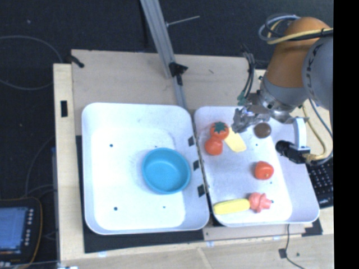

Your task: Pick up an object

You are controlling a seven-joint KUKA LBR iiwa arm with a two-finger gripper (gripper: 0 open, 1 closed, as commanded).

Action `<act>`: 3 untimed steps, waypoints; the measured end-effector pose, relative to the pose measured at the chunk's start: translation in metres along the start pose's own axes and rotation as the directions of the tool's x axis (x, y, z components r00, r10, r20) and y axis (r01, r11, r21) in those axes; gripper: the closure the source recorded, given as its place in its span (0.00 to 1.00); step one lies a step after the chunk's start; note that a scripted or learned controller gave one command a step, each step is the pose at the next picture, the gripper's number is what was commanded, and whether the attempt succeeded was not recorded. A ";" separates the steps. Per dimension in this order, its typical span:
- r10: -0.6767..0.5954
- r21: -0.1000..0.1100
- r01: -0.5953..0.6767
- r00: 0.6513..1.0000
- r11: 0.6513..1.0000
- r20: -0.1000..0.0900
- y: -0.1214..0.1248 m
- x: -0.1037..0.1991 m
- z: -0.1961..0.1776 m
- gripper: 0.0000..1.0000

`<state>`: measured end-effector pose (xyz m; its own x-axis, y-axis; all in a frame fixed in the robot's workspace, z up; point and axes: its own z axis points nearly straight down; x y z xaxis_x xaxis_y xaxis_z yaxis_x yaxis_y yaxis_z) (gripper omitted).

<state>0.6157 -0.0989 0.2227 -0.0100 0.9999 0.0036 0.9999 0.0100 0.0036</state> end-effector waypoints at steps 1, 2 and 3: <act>0.001 0.001 -0.001 1.000 1.000 0.001 0.025 0.054 -0.003 1.00; 0.002 0.002 -0.002 1.000 1.000 0.003 0.034 0.102 0.002 1.00; -0.001 0.003 0.001 1.000 1.000 -0.001 0.047 0.158 -0.015 1.00</act>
